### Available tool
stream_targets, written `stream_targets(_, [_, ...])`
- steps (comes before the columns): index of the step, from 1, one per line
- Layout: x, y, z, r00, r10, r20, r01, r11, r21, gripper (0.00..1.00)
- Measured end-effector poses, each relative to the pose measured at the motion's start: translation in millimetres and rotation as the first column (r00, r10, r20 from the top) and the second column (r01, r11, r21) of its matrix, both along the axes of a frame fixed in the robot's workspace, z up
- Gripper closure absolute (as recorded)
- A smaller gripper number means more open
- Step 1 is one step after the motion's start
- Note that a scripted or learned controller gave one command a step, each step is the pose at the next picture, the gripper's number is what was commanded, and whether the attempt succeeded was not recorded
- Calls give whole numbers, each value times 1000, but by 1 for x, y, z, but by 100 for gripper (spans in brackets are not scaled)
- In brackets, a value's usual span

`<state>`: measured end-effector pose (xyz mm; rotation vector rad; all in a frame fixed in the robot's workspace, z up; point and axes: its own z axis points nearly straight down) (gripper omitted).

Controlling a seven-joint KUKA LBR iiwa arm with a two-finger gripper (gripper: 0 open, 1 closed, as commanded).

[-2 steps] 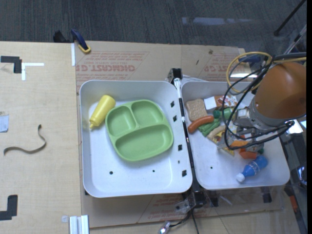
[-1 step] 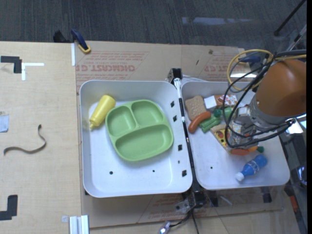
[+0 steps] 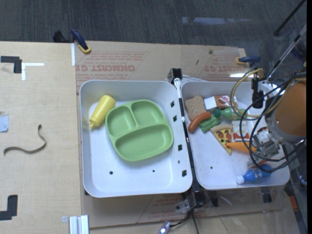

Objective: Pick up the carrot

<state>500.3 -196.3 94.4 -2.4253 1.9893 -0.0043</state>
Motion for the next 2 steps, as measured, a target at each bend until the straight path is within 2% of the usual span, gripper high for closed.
stream_targets(1, [0,9,-2,1000,8,-3,-8,1000,13,0])
stream_targets(2, [34,1,-2,937,-349,-6,349,937,12,0])
